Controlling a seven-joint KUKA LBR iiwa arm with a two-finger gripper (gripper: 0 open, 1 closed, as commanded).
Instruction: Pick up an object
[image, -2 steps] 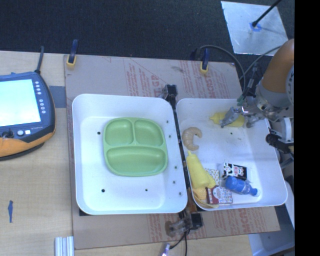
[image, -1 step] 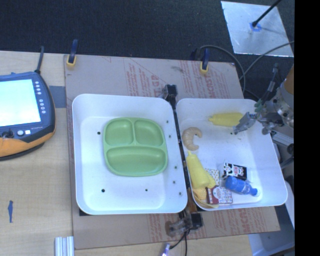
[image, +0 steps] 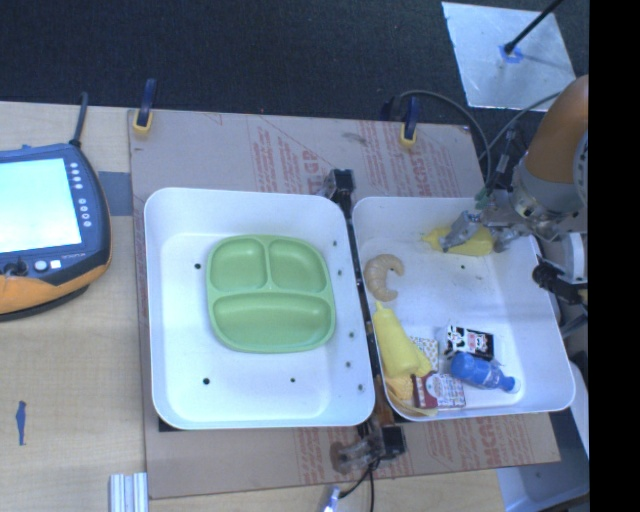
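Green divided plate (image: 270, 294) in left bin (image: 170, 215); pincer (image: 478, 229) over yellow item (image: 470, 241) in right bin (image: 540, 400), closure indiscernible.

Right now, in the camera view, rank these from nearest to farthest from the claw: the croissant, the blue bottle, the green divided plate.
Measured from the claw, at the right bin's far side:
1. Croissant, right bin, by the wall it shares with the left bin.
2. Blue bottle, right bin's near corner.
3. Green divided plate, in the left bin.

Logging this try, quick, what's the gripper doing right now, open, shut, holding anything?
Gripper: down in the right bin, at a yellow item. Cannot tell if it is open, shut or holding the item.
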